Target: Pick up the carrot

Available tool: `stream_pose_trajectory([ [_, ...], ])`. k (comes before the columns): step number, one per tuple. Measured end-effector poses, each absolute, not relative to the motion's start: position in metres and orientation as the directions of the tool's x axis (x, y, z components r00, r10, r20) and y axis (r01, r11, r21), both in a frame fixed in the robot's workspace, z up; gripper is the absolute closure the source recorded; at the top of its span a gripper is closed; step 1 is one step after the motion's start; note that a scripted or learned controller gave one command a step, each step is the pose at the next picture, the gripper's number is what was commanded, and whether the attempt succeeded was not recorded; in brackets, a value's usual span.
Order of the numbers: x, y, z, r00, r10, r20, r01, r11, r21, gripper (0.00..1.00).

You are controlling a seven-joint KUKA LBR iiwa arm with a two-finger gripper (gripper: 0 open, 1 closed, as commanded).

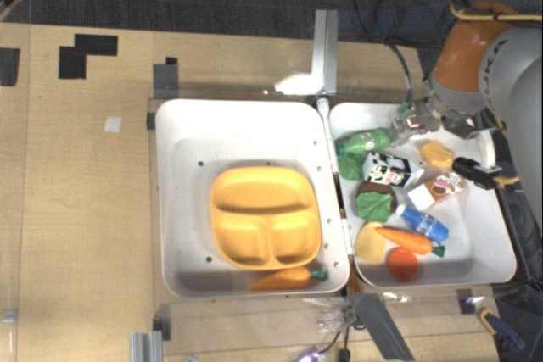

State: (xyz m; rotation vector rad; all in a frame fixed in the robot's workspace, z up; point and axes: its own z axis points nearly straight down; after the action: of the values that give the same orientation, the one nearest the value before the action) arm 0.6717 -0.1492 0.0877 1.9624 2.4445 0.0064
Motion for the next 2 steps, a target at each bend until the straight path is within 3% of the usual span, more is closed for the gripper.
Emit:
stream_pose_trajectory([
  [1, 0.671, -0.160, 0.121, -0.167, 0.986, -0.002, 0.986, 0.167, 0.007, 1.00],
  [2, 0.618, -0.161, 0.254, -0.349, 0.937, -0.005, 0.937, 0.349, 0.008, 1.00],
])
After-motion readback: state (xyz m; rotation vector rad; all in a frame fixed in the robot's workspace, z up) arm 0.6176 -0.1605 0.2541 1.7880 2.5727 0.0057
